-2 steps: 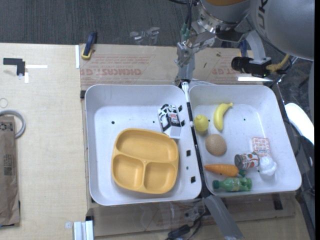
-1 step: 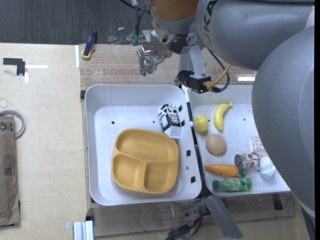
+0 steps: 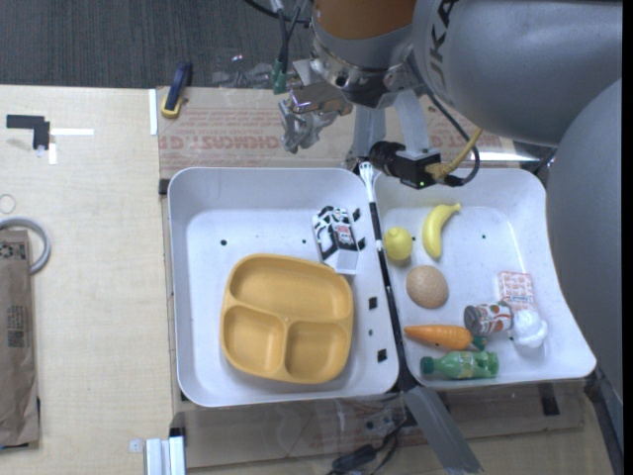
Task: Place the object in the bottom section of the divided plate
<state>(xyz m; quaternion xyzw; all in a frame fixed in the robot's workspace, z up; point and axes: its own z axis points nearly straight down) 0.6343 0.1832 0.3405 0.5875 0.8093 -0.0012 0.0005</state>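
Note:
A yellow divided plate [image 3: 287,317] lies in the left bin [image 3: 198,265], its large section towards the back and two smaller sections towards the front. A small black-and-white carton [image 3: 336,232] lies just behind the plate's far right corner, near the wall between the bins. My gripper [image 3: 303,135] hangs over the bench behind the left bin's back rim, well apart from the carton and the plate. I see nothing held under it.
The right bin [image 3: 554,265] holds a lemon [image 3: 398,243], a banana [image 3: 439,228], a tan ball [image 3: 426,286], a carrot [image 3: 440,335], a green bottle [image 3: 460,366], a can [image 3: 490,318] and a patterned packet [image 3: 515,287]. Cables [image 3: 425,166] hang near the bins' back.

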